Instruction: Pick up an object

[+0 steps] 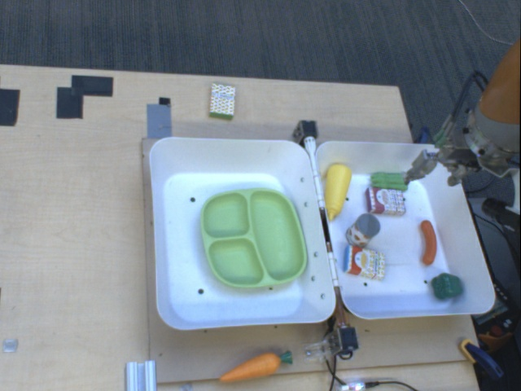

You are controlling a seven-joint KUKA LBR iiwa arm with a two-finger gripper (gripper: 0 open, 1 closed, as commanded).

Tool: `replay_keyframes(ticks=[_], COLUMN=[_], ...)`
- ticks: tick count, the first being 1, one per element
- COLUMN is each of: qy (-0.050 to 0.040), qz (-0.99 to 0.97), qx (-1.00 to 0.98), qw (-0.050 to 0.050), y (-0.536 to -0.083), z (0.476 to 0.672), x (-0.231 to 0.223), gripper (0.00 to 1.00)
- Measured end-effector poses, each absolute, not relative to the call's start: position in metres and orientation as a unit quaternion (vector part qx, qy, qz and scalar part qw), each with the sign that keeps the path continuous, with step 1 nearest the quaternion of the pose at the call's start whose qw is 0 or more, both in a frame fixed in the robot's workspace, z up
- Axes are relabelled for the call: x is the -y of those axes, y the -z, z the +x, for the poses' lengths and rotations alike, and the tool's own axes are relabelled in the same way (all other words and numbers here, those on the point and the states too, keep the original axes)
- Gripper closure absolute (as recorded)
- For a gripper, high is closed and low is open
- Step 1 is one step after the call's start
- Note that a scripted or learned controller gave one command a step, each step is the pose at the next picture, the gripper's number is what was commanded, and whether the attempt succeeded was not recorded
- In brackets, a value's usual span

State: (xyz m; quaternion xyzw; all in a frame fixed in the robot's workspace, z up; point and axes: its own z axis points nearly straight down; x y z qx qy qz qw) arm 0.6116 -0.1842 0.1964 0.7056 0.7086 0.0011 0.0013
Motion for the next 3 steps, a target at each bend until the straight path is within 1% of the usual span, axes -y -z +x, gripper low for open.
replay_keyframes(ticks=[1,2,3], qy=[-0.0019,-0.0036,-0.0035], qz=[0.706,0.706,0.706], qx=[-0.708,-0.708,-0.708], qw=[0.003,0.005,0.005], y=[-0.086,-0.098,-0.098], z=[0.563,0.565,0.565], x=[0.153,0.153,0.153], gripper=[0.00,1.00,0.00])
